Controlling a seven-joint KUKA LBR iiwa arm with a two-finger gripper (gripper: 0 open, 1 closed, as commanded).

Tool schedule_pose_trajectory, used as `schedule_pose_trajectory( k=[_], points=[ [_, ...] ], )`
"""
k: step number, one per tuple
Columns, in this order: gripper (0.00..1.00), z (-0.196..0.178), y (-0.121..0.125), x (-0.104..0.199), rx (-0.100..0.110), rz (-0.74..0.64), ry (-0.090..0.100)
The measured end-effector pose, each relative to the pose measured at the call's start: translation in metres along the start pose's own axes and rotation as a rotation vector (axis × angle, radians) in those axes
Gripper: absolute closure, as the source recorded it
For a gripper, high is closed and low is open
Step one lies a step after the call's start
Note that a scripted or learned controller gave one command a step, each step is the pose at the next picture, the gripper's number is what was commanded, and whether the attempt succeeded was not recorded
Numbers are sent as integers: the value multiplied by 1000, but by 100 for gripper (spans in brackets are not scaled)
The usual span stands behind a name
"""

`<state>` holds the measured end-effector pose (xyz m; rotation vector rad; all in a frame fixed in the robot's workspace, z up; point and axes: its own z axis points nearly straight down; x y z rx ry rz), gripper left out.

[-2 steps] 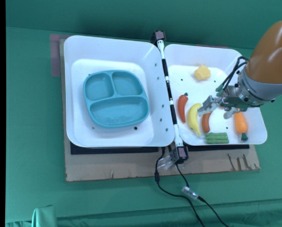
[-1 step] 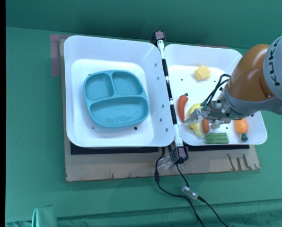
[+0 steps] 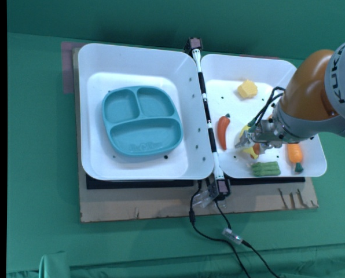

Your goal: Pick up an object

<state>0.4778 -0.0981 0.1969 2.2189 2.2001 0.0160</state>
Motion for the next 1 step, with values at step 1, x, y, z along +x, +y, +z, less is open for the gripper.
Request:
schedule_pose_trajectory(
  k=[1],
  points=[
    [100,-99,23,-13,15,-5,2]
  ],
)
